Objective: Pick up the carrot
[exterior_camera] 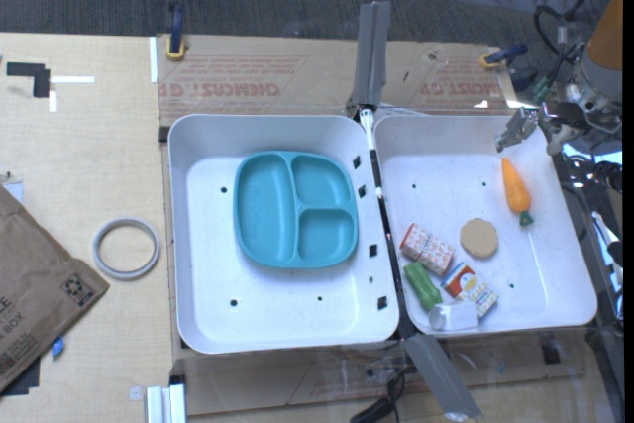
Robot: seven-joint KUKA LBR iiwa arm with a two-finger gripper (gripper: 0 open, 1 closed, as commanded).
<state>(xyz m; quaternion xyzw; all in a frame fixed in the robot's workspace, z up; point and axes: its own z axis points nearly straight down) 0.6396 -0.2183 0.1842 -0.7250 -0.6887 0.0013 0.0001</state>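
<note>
pincer (522, 126): hovering at right bin's (584, 312) far rim, grip state unclear, nothing seen held | carrot (514, 185): just below-left of pincer, on bin floor, long axis running toward pincer, green tip farthest

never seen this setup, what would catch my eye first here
Probably the teal divided plate, sitting in the middle of the left bin. Next comes the bright orange carrot lying near the right bin's far right side, with the gripper hovering just beyond it at the bin's far corner.
</note>
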